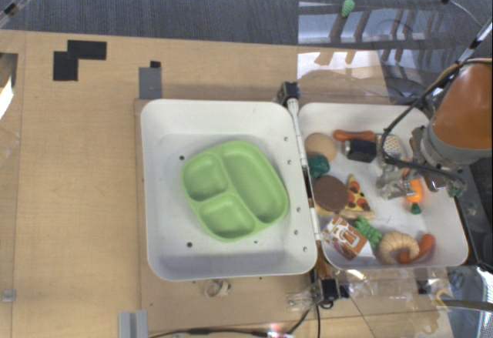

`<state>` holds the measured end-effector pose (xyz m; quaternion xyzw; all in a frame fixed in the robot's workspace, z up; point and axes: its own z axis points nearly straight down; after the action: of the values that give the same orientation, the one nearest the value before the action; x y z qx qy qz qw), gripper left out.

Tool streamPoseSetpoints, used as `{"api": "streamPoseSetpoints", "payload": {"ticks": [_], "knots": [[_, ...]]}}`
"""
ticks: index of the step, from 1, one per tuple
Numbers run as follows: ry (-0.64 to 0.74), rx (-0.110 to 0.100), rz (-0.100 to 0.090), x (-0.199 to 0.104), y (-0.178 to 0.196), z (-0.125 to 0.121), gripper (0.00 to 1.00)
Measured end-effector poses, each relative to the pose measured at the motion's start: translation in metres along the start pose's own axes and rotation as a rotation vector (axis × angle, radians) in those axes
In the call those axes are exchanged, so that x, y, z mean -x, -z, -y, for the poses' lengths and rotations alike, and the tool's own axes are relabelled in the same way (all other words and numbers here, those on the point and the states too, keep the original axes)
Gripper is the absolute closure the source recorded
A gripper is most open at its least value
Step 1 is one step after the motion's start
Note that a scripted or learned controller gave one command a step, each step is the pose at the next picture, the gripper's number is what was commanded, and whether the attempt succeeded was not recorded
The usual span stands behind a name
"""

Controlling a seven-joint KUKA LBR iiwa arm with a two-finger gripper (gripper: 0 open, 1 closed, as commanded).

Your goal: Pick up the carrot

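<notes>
One carrot point(416, 194), upright, green end down.

Tool point(402, 184) beside carrot point(417, 192)

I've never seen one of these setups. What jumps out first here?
Probably the bright green divided plate, alone in the left bin. Next, the right bin crowded with toy food, including a pizza slice. The arm with its orange band reaches in there, its tool beside a small carrot.
</notes>
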<state>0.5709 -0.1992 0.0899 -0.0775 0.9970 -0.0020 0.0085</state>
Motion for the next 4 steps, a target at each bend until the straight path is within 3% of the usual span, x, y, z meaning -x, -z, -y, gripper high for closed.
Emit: {"api": "streamPoseSetpoints", "payload": {"ticks": [1,3,4], "knots": [[0.283,-0.002,0.001,-0.035,0.001,0.001,0.0],[0.761,-0.005,0.006,-0.067,0.002,-0.004,0.0],[0.327,0.0,0.002,-0.005,0.0,0.005,0.0]]}}
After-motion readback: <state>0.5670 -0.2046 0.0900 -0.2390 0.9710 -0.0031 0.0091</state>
